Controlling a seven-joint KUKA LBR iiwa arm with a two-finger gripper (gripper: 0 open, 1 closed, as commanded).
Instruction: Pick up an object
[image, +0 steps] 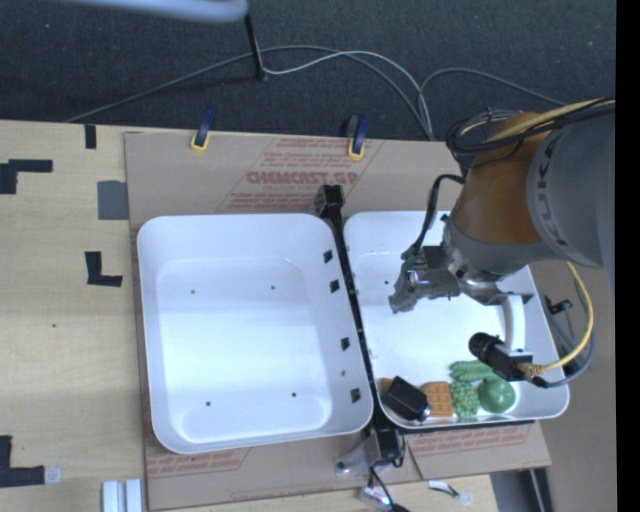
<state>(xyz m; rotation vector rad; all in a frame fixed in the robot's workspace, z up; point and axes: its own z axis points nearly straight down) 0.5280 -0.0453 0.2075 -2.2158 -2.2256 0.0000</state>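
My gripper (408, 292) hangs over the upper left part of the right bin (385, 235), close to the divider between the bins. Nothing shows between its fingers. Several small objects lie along the right bin's near edge: a black block (405, 398), an orange-brown piece (436, 399), a green bumpy object (467, 388) and a round green object (497, 396). The gripper stands well up-left of this cluster. The grey arm with its orange band (500, 200) reaches in from the right and hides part of the bin's far right side.
The left bin (240, 330) sits beside the right one, parted from it by a black clipped divider (345, 300). Both rest on cardboard (290, 170) held by two clamps at the back edge. Cables run across the dark floor behind.
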